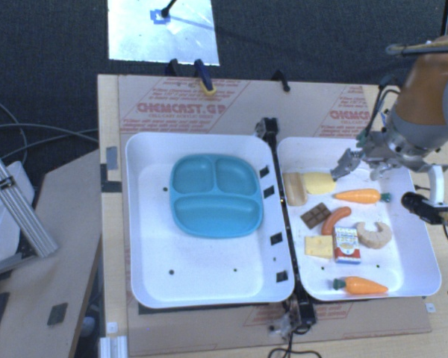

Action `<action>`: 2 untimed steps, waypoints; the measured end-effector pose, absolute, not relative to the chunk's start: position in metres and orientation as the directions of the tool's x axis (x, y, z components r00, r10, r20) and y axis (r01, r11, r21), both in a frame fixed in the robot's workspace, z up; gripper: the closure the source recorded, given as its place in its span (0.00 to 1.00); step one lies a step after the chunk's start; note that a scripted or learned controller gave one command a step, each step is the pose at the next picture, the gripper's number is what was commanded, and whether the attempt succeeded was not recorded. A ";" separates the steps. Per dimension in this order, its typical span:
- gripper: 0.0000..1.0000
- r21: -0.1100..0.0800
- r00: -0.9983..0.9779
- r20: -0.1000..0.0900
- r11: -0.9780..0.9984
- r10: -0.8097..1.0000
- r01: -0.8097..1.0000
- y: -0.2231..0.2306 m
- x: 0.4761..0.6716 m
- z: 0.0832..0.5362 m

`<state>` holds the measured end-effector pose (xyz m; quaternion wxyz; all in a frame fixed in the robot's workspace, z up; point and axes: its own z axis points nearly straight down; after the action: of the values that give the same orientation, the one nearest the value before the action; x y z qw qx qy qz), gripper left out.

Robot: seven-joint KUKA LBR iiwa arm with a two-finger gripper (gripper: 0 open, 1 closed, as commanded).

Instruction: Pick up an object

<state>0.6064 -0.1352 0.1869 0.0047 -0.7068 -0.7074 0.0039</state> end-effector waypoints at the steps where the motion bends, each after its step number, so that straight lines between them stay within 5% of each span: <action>1: 0.00 0.001 -0.003 0.000 0.003 1.000 1.000 -0.135 0.609 0.195; 2: 0.00 -0.001 -0.002 0.000 0.002 1.000 1.000 -0.135 0.611 0.133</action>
<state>0.6111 -0.1349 0.1335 0.0002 -0.7064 -0.7078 0.0003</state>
